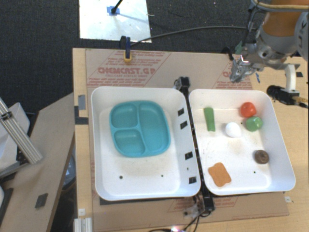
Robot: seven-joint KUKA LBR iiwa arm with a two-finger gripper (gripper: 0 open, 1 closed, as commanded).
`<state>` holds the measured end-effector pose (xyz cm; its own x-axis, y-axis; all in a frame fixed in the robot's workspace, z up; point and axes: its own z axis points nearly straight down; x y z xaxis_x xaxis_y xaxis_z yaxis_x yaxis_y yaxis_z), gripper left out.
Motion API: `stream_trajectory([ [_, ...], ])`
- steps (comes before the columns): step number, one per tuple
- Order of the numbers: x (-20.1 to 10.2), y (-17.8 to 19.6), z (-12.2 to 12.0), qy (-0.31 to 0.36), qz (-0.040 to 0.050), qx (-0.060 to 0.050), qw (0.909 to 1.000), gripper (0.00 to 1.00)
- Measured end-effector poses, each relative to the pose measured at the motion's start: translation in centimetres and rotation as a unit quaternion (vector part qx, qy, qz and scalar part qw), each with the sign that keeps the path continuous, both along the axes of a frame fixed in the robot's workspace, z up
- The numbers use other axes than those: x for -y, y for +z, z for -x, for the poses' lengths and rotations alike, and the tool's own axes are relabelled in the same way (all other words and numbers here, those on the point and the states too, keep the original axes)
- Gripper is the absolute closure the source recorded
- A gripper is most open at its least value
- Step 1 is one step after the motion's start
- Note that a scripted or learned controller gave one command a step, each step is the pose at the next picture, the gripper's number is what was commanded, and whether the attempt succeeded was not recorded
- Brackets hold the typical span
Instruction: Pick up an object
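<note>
The right bin (pixel 277 129) holds a green stick (pixel 209 118), a red ball (pixel 248 109), a green ball (pixel 254 123), a white egg-shaped piece (pixel 233 129), a brown ring (pixel 261 156) and an orange flat piece (pixel 219 174). My gripper (pixel 238 74) hangs above the bench just beyond the right bin's far rim, up and left of the red ball. It carries nothing that I can see. Its fingertips are too small and blurred to read.
The left bin (pixel 104 178) holds a teal divided plate (pixel 140 128). A black clip strip (pixel 189 139) runs along the seam between the bins. A blue and yellow clamp (pixel 126 49) with a cable stands at the bench's far edge. A white sheet (pixel 114 13) lies beyond the bench.
</note>
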<state>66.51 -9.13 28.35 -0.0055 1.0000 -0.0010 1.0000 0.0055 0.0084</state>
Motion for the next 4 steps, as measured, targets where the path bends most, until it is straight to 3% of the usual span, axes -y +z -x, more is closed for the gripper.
stream_trajectory([
  [2, -8.1, -1.8, 3.4, 0.001, -0.0011, -0.004, 1.0000, 1.00],
  [4, -18.8, -4.4, 5.5, 0.002, -0.0015, -0.005, 1.0000, 1.00],
])
